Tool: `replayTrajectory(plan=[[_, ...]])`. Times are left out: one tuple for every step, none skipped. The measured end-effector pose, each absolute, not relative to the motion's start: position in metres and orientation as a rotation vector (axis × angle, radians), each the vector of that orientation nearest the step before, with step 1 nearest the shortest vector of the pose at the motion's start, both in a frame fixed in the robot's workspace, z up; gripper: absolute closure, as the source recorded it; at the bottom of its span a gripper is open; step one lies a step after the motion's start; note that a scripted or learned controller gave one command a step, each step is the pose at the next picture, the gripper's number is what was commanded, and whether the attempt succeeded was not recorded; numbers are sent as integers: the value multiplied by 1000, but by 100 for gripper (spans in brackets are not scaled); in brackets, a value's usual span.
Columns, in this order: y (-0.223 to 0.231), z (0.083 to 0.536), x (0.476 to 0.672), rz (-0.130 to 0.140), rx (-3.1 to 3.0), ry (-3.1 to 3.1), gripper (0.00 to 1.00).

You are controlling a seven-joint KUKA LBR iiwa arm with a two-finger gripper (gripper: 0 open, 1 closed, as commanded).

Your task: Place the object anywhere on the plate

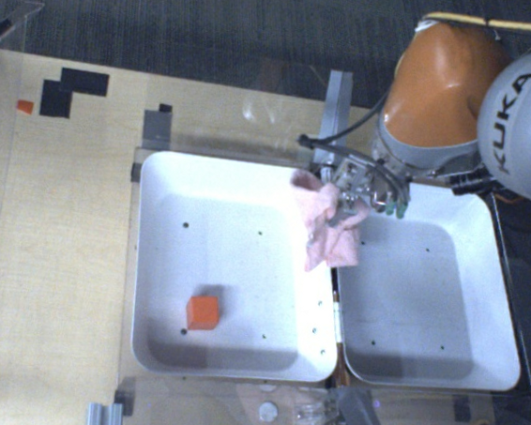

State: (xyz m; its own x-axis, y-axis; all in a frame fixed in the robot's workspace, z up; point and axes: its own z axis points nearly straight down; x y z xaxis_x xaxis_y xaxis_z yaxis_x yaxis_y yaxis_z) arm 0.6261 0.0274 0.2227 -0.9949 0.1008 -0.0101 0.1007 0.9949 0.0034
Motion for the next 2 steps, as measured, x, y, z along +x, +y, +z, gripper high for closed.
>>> replayTrajectory(plan=[[84,218,621,5,0,3132,100],[135,225,609,7,-7,3131,100]])
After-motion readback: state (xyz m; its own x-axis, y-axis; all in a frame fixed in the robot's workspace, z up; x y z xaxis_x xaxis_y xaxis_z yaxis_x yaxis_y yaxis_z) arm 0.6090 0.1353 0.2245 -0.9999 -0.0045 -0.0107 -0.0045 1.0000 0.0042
